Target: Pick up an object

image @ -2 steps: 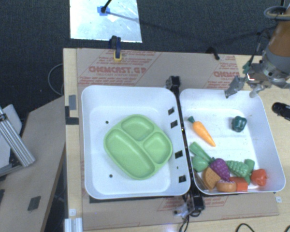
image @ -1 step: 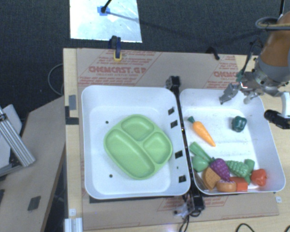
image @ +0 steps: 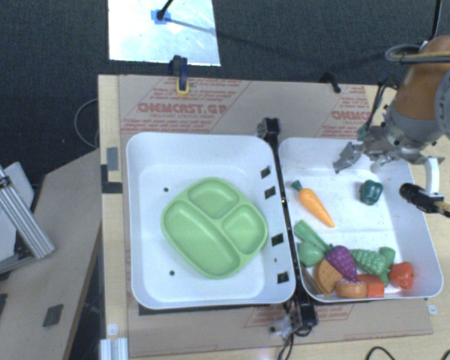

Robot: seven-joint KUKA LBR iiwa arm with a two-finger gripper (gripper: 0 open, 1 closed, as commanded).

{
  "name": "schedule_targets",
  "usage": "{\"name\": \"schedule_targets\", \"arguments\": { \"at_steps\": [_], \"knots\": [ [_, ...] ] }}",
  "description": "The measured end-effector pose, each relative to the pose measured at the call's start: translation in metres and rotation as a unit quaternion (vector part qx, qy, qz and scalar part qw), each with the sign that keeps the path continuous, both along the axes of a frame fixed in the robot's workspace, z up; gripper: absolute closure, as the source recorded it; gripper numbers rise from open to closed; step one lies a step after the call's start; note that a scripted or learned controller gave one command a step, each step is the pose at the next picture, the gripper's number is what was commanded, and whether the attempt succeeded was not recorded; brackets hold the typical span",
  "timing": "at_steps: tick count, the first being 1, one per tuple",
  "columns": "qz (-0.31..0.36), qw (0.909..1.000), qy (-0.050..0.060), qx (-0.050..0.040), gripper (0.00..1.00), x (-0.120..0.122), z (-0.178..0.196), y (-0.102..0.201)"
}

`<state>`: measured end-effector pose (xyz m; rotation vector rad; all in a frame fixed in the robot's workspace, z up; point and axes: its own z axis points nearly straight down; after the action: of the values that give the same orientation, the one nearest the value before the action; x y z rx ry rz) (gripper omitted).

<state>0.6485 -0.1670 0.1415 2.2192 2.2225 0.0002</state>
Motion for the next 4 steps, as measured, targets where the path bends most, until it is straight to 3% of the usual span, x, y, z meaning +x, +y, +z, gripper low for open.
{"name": "schedule_targets", "arguments": {
  "at_steps": [1,2,4],
  "knots": [
    [0.001,1.0,0.0,0.0,0.0,0.001,-0.05,0.001],
    [0.001,1.0,-0.002,-0.0003,1.0,0.002,-0.038,0.001],
    [0.002,1.0,-0.002,-0.0003,1.0,0.012,0.058,-0.006]
  ]
}}
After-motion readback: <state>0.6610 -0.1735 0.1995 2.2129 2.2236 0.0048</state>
